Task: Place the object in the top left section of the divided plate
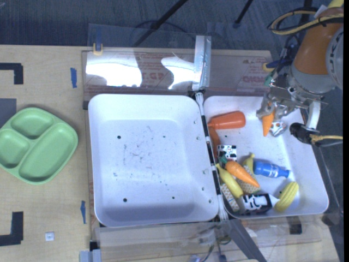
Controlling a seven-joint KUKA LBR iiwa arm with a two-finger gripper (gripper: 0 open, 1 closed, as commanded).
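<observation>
The green divided plate (37, 144) lies on the wooden bench at the far left, outside both bins, and nothing lies in its sections. My gripper (271, 115) hangs over the back of the right bin (316, 173), far to the right of the plate. A small orange carrot-shaped piece (266, 124) sits between the fingers, pointing down, and the gripper is shut on it. Part of the piece is hidden by the fingers.
The left bin (147, 157) lies between the gripper and the plate. In the right bin are a big orange carrot (226, 120), a smaller carrot (240, 171), a blue bottle (270, 170), a banana (230, 183), a yellow corn piece (288, 195) and black-and-white toys (256, 202).
</observation>
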